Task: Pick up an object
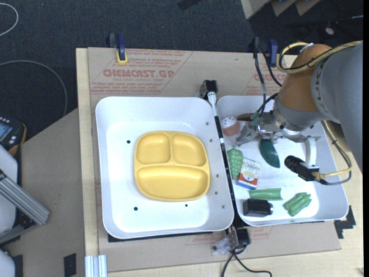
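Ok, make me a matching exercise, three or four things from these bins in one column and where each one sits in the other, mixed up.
Things:
1. yellow divided tray
2. black block
3. bumpy green piece
4. end effector

Places:
A. right bin's near right corner
B. middle of the left bin
C. over the right bin's far half
D. right bin's near edge, near the divider

Pairs: 1-B, 2-D, 3-A, 4-C

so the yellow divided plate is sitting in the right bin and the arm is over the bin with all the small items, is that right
Not quite. The camera view shows the yellow divided plate in the left bin, not the right one. The rest holds: the arm is over the right bin, which holds the small items.
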### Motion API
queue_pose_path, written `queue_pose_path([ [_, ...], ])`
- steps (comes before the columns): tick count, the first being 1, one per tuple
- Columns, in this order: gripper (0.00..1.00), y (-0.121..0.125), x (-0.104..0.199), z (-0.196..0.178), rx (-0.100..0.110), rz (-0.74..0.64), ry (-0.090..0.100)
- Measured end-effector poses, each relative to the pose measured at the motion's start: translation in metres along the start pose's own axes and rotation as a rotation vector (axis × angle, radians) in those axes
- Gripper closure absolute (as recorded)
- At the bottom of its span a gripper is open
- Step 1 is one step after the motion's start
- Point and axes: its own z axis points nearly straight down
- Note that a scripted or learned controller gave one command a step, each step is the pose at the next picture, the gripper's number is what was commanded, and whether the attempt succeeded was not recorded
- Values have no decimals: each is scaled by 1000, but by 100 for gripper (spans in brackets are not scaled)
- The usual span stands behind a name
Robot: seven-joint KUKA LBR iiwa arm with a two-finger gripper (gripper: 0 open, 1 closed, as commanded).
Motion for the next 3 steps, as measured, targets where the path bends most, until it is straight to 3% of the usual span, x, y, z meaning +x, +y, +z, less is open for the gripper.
queue_pose_path([
  [1,0,-55,-24,-9,12,14,-1],
  [2,0,-111,16,-105,2,7,0],
  [3,0,-111,15,-100,8,10,-1],
])
